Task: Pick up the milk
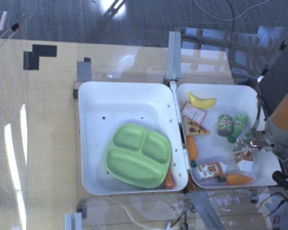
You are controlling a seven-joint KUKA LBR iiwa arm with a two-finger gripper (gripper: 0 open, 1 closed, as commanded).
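Camera view, left to right: the left bin [86, 128] holds a green divided plate [138, 155] with a carrot [169, 180] tucked at its lower right edge. The right bin [252, 96] holds a banana [201, 100], a red-and-white box [192, 112], a pizza slice [196, 128], a second carrot [192, 148], a brown-and-white carton lying flat [211, 169], a third carrot [239, 178], a can [225, 124] and a green item [241, 120]. The milk [245, 160], a small carton, stands near the bin's right wall, just beneath the gripper [244, 145]. Whether the claw is released or clenched I cannot tell. The carton is probably light, stiff and smooth-sided; squeezing its flat faces should suit.
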